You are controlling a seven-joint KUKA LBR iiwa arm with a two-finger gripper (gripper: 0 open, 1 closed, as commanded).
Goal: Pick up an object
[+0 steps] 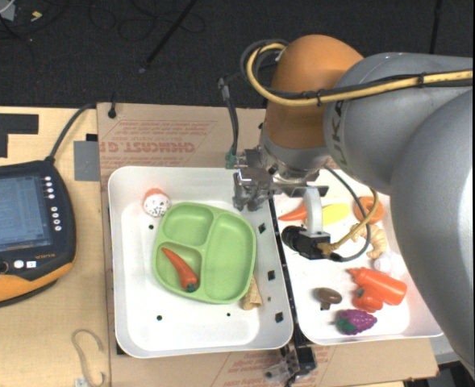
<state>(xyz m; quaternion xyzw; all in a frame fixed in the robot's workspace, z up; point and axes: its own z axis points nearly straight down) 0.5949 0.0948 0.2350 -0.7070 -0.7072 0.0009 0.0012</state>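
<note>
My gripper hangs over the ridge between the two bins, near their far side, just off the upper right rim of a green divided plate. A red chili pepper lies in the plate's left compartment. Nothing shows between the gripper's tips. To its right, in the right bin, an orange carrot and a yellow piece lie partly under the wrist.
The left bin also holds a white-and-red ball and a tan piece at the plate's near edge. The right bin holds a red-orange pepper, a brown mushroom, purple grapes and a tan pretzel-like loop. A tablet lies at left.
</note>
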